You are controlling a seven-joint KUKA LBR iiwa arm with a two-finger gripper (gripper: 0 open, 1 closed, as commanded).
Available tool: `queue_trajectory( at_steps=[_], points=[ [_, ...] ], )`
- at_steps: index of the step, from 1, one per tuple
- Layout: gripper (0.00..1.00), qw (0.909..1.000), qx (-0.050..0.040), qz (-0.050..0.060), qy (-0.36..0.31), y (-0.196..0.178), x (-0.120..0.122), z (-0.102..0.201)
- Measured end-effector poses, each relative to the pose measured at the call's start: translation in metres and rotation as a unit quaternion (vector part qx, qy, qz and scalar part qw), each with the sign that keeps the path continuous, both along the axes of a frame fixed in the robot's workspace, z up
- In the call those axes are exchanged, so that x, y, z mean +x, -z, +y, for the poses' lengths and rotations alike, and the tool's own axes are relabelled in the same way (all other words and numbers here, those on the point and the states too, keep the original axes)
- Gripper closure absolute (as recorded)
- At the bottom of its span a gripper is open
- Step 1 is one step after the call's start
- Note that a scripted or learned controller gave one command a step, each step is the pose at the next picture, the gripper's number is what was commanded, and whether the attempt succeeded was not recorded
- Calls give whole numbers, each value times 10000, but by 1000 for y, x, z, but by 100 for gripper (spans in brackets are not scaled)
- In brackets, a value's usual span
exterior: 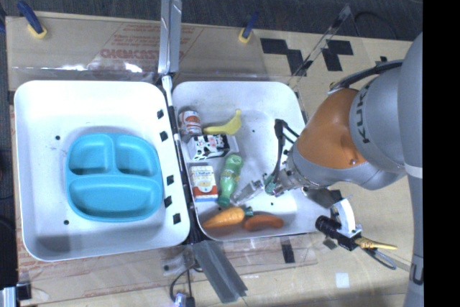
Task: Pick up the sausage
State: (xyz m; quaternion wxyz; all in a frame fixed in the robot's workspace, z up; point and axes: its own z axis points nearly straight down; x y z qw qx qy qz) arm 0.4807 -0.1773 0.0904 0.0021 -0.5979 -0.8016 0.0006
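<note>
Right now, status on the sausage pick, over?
End effector low in right bin, nothing visibly held. Sausage lying at front wall, just below it. Carrot touching its left end.

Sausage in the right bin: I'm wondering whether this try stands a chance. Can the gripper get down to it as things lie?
Probably yes. The sausage lies uncovered near the bin's front wall, the gripper just above it. The carrot touching its end could crowd one finger.
</note>
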Motion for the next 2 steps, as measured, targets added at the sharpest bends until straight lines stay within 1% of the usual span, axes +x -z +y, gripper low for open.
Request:
queue_trajectory(
  at_steps=[1,2],
  points=[
    [100,10000,4,9,-17,-9,0,0],
    [0,10000,3,10,-20,-9,0,0]
  ],
)
